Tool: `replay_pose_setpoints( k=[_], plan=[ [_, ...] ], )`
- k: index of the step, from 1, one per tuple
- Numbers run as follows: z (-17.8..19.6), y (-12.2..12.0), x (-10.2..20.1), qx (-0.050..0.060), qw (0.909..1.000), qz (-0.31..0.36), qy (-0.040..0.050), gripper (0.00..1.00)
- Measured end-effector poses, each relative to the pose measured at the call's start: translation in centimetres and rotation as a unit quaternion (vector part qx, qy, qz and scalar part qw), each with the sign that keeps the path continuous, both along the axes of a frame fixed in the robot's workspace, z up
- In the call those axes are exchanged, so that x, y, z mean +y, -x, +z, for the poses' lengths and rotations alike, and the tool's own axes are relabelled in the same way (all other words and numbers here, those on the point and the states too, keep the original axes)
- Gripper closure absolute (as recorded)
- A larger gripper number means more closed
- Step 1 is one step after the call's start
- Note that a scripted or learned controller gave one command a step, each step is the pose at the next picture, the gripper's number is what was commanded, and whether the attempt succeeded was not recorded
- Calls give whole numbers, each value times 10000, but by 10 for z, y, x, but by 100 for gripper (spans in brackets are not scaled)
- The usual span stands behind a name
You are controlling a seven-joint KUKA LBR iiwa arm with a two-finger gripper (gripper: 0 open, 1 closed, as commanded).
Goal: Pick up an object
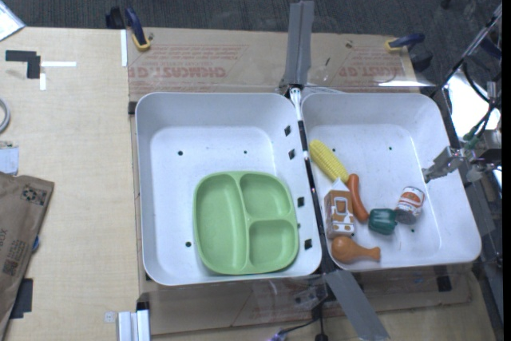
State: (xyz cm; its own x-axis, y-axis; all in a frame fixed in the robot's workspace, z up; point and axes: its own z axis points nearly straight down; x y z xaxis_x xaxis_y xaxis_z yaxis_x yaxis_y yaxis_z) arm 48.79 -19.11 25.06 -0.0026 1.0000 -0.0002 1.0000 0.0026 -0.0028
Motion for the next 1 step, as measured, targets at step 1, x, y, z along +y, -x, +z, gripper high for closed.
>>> replay_pose_setpoints(
  k=[1],
  plan=[
    [37, 9, -31, -8, 9993, -378, 8, 0]
  ],
)
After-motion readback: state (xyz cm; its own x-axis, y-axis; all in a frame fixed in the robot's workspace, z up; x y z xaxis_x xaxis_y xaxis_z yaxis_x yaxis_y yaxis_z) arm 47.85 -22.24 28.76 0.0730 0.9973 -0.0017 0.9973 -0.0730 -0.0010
